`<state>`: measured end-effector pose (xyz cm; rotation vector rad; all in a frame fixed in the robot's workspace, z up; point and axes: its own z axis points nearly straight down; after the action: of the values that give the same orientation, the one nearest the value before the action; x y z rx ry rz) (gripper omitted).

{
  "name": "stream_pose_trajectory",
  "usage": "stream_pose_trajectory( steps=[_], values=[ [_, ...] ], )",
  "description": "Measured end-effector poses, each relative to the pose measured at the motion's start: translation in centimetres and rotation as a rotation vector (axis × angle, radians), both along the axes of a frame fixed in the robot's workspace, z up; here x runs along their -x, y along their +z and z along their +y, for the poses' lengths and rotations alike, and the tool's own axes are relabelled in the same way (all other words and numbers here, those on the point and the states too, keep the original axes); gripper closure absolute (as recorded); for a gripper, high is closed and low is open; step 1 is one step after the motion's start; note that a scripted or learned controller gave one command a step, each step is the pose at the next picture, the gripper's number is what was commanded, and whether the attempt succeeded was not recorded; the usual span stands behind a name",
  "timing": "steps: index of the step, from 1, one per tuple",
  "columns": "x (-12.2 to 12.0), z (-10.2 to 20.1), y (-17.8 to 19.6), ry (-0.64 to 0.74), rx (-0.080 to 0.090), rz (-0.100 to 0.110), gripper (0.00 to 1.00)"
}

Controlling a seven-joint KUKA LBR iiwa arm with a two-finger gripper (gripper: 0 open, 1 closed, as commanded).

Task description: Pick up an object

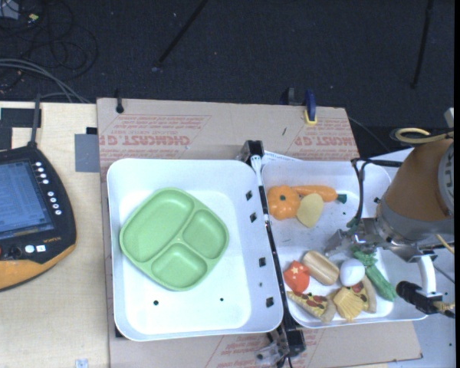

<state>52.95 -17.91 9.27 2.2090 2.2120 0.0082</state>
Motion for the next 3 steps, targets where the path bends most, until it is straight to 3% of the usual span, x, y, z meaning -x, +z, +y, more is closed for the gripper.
stream_pose_trajectory(
  steps=[1, 2, 3],
  values=[
    [-5.9, 3.0, -0.1, 0.002, -0.003, 0.006, 0.00],
    [-11.5, 4.1, -0.1, 0.000, 0.009, 0.020, 0.00],
    [-10.8, 4.3, -0.4, -0.009, 0.004, 0.021, 0.00]
  ],
)
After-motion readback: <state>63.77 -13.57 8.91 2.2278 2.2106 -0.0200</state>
